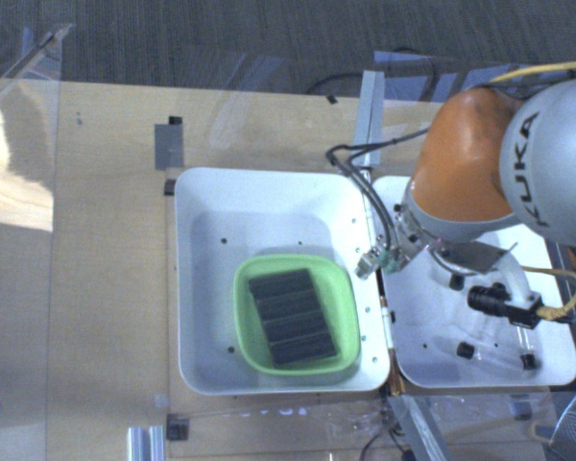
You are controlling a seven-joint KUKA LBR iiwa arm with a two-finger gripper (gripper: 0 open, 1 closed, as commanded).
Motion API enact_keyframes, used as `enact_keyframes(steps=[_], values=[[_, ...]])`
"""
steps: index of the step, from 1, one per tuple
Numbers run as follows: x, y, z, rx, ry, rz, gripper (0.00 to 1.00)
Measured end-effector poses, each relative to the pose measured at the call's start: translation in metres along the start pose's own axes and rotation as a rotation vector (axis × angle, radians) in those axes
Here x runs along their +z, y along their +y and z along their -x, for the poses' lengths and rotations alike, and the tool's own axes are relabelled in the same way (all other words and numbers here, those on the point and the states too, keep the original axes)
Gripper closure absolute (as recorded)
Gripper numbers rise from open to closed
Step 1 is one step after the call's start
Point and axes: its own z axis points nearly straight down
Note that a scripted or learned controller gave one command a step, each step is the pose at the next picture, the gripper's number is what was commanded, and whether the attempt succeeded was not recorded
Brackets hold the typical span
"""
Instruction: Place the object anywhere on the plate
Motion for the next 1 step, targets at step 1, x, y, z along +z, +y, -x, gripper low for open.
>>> enact_keyframes(steps=[1], values=[[0.0169, 0.0339, -0.0725, -0.173, 0.006, -0.007, 1.0]])
